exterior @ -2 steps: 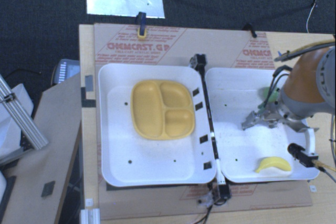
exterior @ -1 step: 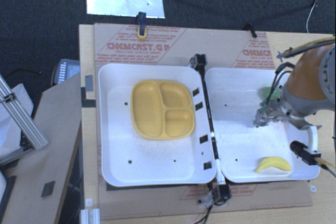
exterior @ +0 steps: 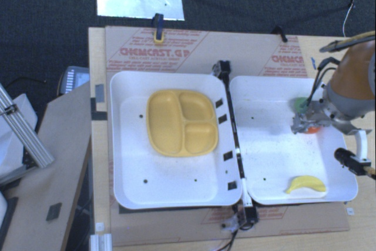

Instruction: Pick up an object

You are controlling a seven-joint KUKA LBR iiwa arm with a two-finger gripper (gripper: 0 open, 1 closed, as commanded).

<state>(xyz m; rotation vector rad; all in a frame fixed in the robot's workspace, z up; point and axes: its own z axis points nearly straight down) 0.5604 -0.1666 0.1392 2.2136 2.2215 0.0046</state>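
My gripper (exterior: pixel 305 124) is low in the right bin (exterior: pixel 264 144), near its far right side. A small green object (exterior: pixel 300 104) lies just behind the gripper, partly hidden by it. A small orange-red object (exterior: pixel 312 130) peeks out directly under the gripper. A yellow banana (exterior: pixel 305 185) lies apart from these at the bin's front right corner. The arm's orange band (exterior: pixel 355 70) rises above the wrist at the right edge.
In the left bin (exterior: pixel 129 179) a yellow divided plate (exterior: pixel 181 123) rests toward the back. A black divider strip (exterior: pixel 230 126) runs between the two bins. Brown cardboard (exterior: pixel 194 50) lies under both bins, with a yellow clamp (exterior: pixel 158 37) at its far edge.
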